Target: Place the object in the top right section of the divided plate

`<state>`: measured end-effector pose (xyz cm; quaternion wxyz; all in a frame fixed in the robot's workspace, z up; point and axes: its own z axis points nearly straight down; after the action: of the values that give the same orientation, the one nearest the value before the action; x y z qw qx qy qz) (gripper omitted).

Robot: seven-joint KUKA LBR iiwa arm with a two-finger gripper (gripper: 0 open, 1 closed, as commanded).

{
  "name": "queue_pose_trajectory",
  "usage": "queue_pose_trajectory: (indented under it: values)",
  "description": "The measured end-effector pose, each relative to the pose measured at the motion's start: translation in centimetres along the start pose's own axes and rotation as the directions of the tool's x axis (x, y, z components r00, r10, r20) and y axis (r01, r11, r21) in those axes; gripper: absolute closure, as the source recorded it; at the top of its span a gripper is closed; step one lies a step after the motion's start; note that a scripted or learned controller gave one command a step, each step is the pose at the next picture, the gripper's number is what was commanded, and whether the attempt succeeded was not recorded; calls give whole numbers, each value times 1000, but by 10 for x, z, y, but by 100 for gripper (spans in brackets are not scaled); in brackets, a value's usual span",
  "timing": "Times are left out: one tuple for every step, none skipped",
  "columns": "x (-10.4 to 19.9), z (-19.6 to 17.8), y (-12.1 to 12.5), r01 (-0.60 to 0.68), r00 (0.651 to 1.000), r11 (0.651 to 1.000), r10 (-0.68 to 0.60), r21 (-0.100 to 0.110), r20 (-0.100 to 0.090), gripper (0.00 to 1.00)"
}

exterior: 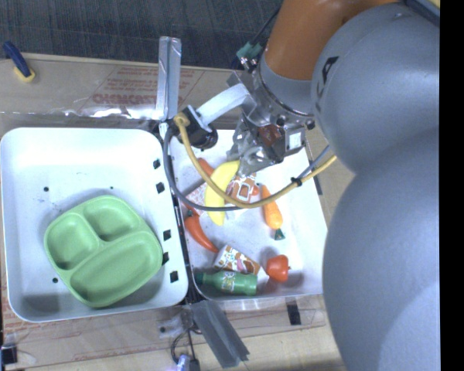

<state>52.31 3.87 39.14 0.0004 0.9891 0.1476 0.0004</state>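
Note:
A green divided plate (104,250) lies in the left bin (31,161), with two small sections at its far side and one large section nearer. My gripper (246,153) hangs low over the far part of the right bin (313,230), just above a yellow banana-shaped toy (219,189) and a small printed carton (245,189). Cables and the wrist body hide its tips. No object shows between the fingers.
The right bin also holds an orange carrot (272,213), a red chili (199,233), a red tomato (277,267), a green bottle (230,283) and a second carton (237,260). A yellow cable (187,161) loops over the bins' dividing wall. The arm's large grey body covers the right side.

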Motion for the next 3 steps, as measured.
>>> queue_pose_trajectory:
  values:
    - [-25, 178, -46, -88, 996, 996, 88, 4, 8, 100]
    - [-5, 44, -6, 24, 1000, 1000, -24, 3, 2, 100]
    - [-28, 180, -57, -68, 998, 998, 68, 3, 7, 100]
